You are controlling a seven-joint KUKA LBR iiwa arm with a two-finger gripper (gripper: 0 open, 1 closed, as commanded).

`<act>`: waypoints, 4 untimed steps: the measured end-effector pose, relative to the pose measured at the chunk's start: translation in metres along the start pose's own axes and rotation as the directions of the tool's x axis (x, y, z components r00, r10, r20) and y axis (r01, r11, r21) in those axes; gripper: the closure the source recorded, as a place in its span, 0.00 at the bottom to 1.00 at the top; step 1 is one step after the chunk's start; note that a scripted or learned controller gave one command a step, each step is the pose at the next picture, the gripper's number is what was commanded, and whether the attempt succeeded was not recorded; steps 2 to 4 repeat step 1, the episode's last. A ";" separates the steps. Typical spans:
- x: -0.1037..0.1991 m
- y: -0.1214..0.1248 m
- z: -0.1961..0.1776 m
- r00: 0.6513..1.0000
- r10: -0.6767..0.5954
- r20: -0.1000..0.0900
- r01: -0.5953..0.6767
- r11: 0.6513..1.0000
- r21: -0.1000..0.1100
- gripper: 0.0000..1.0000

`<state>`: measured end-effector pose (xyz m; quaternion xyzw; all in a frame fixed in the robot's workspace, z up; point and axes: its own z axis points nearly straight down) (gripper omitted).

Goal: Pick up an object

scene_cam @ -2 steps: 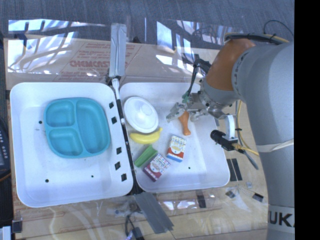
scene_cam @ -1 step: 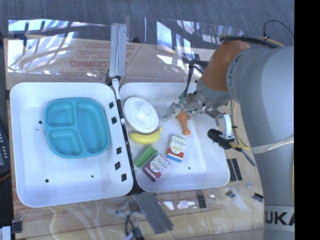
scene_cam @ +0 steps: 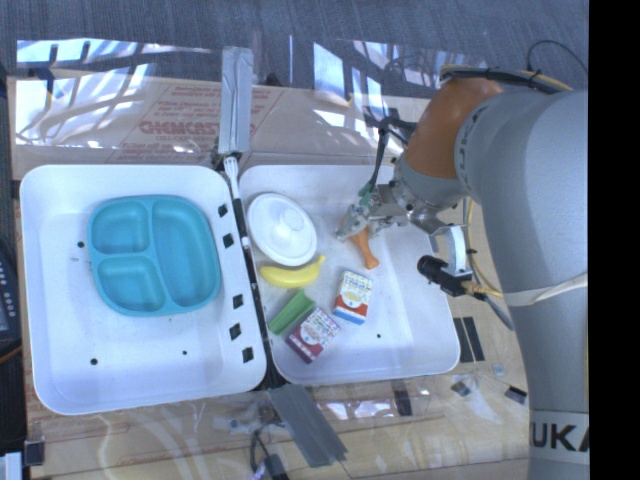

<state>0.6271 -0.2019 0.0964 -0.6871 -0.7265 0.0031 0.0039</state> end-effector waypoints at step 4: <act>0.054 -0.002 -0.130 0.997 0.072 0.001 -0.072 0.997 -0.011 1.00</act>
